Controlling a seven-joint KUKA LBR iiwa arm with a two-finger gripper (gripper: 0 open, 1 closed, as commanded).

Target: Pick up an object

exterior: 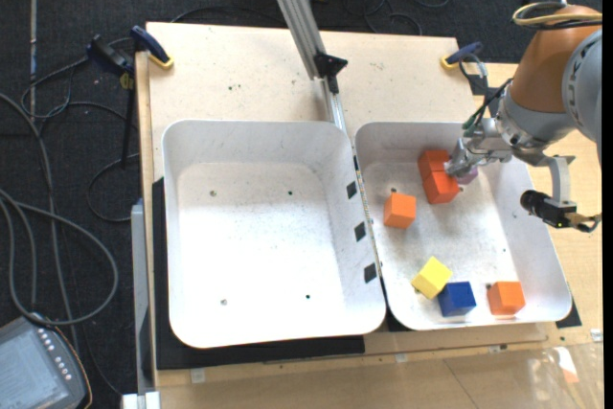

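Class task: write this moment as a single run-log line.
phase: reaching | gripper: at red block, right bin | grasp: unconfirmed | others: orange cube, yellow cube

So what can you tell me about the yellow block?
The yellow block is a small, plain cube that looks solid and matte. It sits on the floor of the right bin, near the front, turned so one corner points at the camera. Its lower right corner appears to touch the blue block. The gripper is farther back.

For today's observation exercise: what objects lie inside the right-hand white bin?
Inside the right bin: a red block beneath the gripper, an orange cube, a yellow cube, a blue cube and another orange cube. The gripper covers part of the red block.
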